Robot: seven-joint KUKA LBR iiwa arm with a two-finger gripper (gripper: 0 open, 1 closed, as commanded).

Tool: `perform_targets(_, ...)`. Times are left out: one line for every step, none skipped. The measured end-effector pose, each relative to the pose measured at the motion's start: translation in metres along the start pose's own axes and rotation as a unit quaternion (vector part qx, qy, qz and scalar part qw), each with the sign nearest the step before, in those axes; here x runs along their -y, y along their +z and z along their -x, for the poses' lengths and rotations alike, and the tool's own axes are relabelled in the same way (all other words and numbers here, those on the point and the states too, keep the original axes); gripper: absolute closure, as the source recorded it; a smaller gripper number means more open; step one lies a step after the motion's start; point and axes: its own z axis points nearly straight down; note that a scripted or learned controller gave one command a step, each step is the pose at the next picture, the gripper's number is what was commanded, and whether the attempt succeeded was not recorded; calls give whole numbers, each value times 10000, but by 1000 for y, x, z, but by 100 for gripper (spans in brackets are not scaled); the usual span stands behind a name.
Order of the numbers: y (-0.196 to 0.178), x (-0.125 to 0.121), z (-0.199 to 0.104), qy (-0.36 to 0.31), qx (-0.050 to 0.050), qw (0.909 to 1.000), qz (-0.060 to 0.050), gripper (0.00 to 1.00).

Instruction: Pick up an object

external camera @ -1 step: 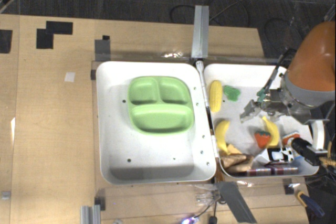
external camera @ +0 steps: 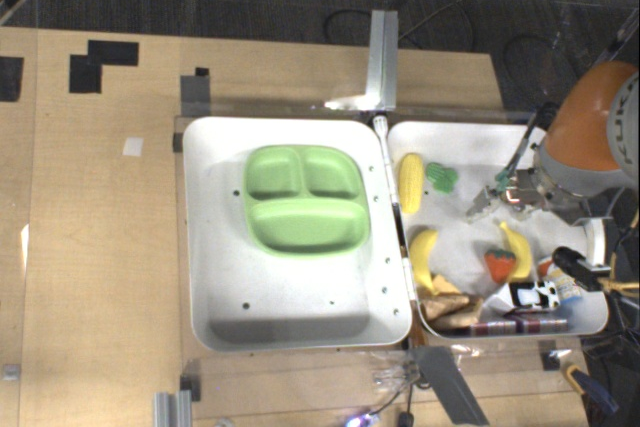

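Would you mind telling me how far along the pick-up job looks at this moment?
Done: the arm has reached over the right bin, with the gripper above its bare floor. In hand: nothing visible between the fingers. Left: the whole pick; the corn cob, bananas, strawberry and green plate all lie in the bins.

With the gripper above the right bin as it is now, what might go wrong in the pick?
1. The gripper hangs over bare bin floor, between the green piece and the small banana; closing there would likely catch nothing.
2. The strawberry, small banana and boxes lie crowded together, so a grasp there might push neighbours or lift two.
3. The corn cob lies close by the right bin's wall, leaving little room.
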Motion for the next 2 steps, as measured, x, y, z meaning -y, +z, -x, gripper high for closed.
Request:
perform_targets(-2,74,8,-132,-8,9999,-9,0)
perform_targets(-13,69,6,-145,-14,9999,38,100)
